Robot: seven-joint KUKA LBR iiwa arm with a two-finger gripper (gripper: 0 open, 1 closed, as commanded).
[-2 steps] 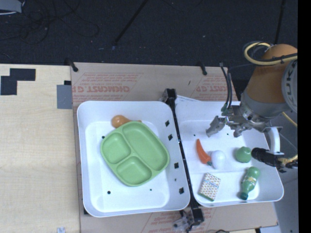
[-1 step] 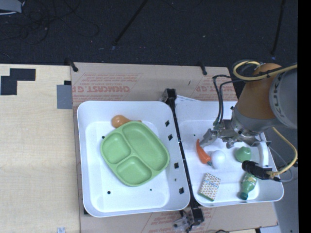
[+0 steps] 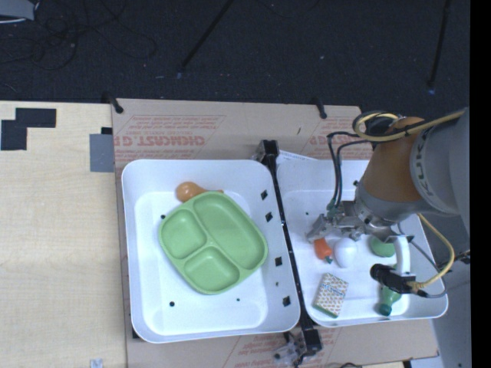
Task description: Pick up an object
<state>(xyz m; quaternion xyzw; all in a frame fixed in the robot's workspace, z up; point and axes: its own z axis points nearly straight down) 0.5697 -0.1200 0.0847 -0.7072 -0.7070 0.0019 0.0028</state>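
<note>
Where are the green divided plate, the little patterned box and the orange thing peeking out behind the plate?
green divided plate (image 3: pixel 213 241), camera view, middle ridge
patterned box (image 3: pixel 331 294), camera view, top face
orange thing (image 3: pixel 187 191), camera view, exposed top

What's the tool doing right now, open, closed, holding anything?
Tool: low in the right bin, just above the orange-red object and white object; whether it is open, closed or holding something cannot be told.

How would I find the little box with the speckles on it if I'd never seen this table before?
Look at the right white bin, the one the grey arm reaches into. Near its front edge, below the gripper, lies a small flat box tilted like a diamond. It is the only flat, speckled thing there; the small orange thing and white thing above it look rounder and plain.
</note>
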